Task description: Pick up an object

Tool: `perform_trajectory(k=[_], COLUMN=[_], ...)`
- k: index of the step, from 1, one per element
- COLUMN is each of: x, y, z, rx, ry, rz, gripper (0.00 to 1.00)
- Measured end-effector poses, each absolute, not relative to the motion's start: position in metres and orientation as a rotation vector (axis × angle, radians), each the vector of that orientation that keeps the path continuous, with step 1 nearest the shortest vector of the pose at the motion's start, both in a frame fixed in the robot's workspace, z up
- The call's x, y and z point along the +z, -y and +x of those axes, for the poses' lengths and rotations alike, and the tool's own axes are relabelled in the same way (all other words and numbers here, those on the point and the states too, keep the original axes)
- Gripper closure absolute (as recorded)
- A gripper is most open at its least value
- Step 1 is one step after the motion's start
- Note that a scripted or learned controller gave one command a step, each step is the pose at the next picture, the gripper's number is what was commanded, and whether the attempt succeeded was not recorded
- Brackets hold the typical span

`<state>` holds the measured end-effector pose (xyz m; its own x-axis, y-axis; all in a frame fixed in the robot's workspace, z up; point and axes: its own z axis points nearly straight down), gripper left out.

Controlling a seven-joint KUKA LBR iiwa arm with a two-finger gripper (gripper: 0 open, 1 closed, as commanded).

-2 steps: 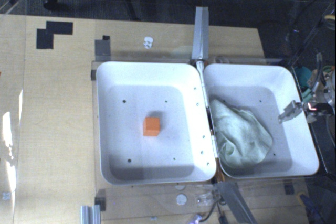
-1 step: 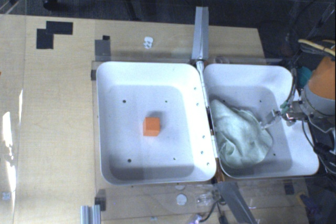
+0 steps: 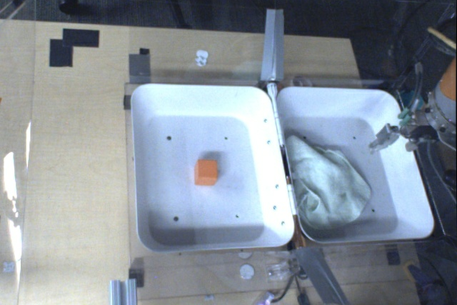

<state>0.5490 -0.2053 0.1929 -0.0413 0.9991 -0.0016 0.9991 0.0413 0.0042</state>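
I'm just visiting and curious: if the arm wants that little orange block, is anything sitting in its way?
Partly. The gripper sits at the right bin's far right edge, while the orange block lies alone in the left bin. Between them lie a crumpled cloth and the raised rims where the bins meet. Nothing covers the block from above.

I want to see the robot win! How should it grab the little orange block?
Come straight down from above on the orange block and pinch two opposite flat sides. It sits alone near the middle of the left bin, far from the walls, so there is likely room for the gripper on either side.
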Motion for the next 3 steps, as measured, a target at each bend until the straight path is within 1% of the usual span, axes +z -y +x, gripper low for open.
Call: perform_trajectory(k=[1,2,3], x=[0.094,0.104,0.195], y=[0.205,0.204,0.163], z=[0.573,0.574,0.611], rx=[0.002,0.004,0.003], ry=[-2.125,-2.128,-2.055], rz=[2.312,2.306,2.372], gripper=[0.0,1.0,1.0])
